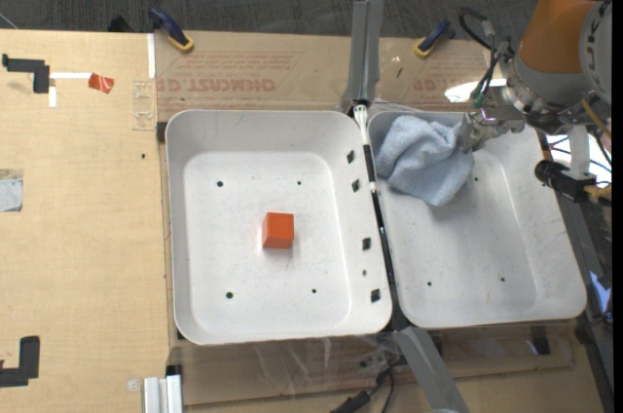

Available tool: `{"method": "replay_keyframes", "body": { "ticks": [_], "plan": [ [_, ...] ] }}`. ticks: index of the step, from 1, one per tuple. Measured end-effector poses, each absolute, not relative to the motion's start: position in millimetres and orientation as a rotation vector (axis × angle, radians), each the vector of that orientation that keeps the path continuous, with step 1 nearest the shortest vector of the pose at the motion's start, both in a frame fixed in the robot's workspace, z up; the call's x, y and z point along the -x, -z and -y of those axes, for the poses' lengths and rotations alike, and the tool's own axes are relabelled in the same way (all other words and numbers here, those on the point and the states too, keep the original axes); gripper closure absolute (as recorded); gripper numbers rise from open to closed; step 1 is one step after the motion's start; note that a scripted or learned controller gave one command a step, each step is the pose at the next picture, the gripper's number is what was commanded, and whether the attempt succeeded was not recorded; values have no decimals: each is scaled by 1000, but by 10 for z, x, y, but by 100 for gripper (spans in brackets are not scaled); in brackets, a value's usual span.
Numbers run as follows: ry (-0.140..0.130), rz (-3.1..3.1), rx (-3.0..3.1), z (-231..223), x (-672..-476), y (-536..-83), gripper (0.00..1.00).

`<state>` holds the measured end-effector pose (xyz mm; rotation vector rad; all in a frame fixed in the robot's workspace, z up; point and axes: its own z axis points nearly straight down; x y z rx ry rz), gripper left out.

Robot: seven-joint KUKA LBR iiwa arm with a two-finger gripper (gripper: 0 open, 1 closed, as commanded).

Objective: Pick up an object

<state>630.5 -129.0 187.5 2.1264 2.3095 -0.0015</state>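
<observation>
On bench, seen from above at a slant:
Left bin [195, 304]: shallow, white, smooth plastic, rounded corners, a few small dark holes in floor, black clips along right rim.
Right bin [545, 294]: same white shallow shape, rounded corners, touching left bin along middle divide.
Block [278, 231]: small cube, orange-red, hard flat faces, sat alone near centre of left bin floor, well apart from walls.
Cloth [421, 164]: pale blue towel, soft, fuzzy, crumpled into folds, lay in far left corner of right bin, against the divide.
Gripper [471, 136]: metallic, small, at right edge of cloth, touching or just above its bunched top; fingers hidden against fabric, could not tell apart or together, could not tell if clamped on cloth.
Arm [569, 21]: rounded orange band with grey wrist below, cables looped around, reached in from right over far edge of right bin.
Cardboard [253, 75]: brown corrugated sheet with mirrored red print, lay flat behind both bins.
Clamps [171, 29]: two spring clamps, blue-black handles with orange tips, gripped far edge of cardboard, one left, one right.
Wood panel [68, 236]: light plywood, smooth, left of bins, carried black brackets and a small red tag.
Floor: dark grey carpet, ribbed texture, beyond bench.
</observation>
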Motion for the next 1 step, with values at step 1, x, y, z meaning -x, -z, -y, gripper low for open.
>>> {"method": "replay_keyframes", "body": {
  "ticks": [1],
  "plan": [
    [4, -2124, -2313, 1015, -6587, -1999, 100]
  ]
}}
